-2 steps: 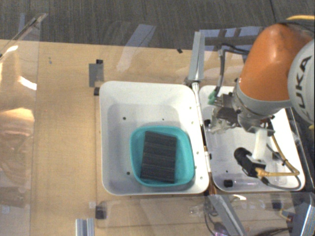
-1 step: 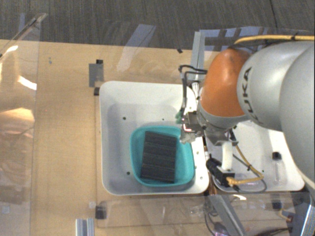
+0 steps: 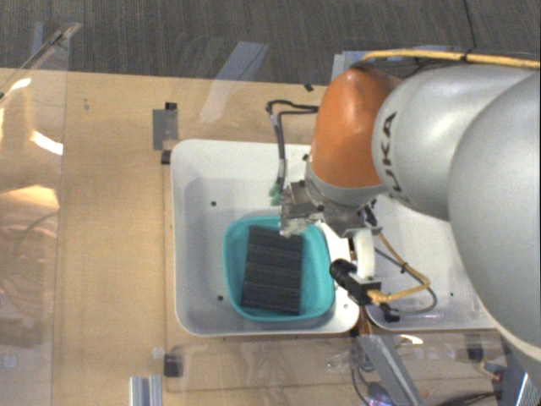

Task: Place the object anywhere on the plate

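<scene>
From the overhead camera view, we see the dark ribbed object [image 3: 272,269] lying on the teal plate [image 3: 319,265] in the left bin [image 3: 190,227]. The gripper [image 3: 293,216] sits at the object's far end, and we cannot tell its state. We judge that a lift from here could drag the object off or tip the plate.

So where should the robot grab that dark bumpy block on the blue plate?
Probably from straight above, pinching the dark ribbed block across its two long sides. It lies flat on the teal plate, longer than wide, so the narrow way should fit between fingers. The gripper hovers over its far end.
</scene>
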